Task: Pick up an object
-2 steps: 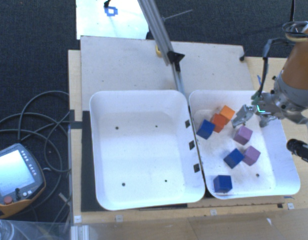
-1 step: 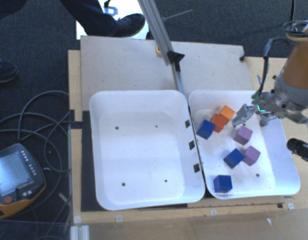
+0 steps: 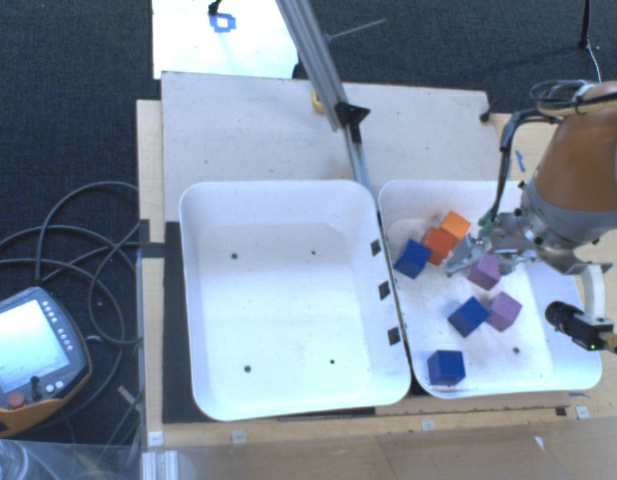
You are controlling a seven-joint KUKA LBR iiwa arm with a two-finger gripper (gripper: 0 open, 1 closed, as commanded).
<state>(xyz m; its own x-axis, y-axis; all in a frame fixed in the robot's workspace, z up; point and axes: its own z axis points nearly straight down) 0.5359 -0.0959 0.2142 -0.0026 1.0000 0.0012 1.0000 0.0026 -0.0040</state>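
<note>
Purple and small, the cube (image 3: 484, 271) right under my gripper (image 3: 481, 252) is the one I take as my target; it lies tilted in the right bin (image 3: 578, 373), toward the far half, with my tip just above or touching its upper edge. Whether I am spread or pressed together I cannot tell — the wrist and its cabling hide the tips from above, so I claim no hold on anything

Around it lie more blocks: an orange cube (image 3: 454, 226) and a red one (image 3: 439, 246) touching each other just to its left, a blue cube (image 3: 412, 258) near the divider, another blue cube (image 3: 469, 316) with a second purple cube (image 3: 504, 310) just beside it, and a third blue cube (image 3: 446, 366) by the near rim. The left bin (image 3: 203, 298) sits alongside

My judgement of the handling: these look like light, rigid blocks with flat faces, not fragile, probably a little slick, foam or painted wood, I cannot say which. The best hold would be across two opposite flat faces at mid-height, not corner to corner — a tilted cube squirts out if pinched on its edges. The purple one stands far enough from the red block for a finger to drop on each side, though a careless descent could nudge it away
</note>
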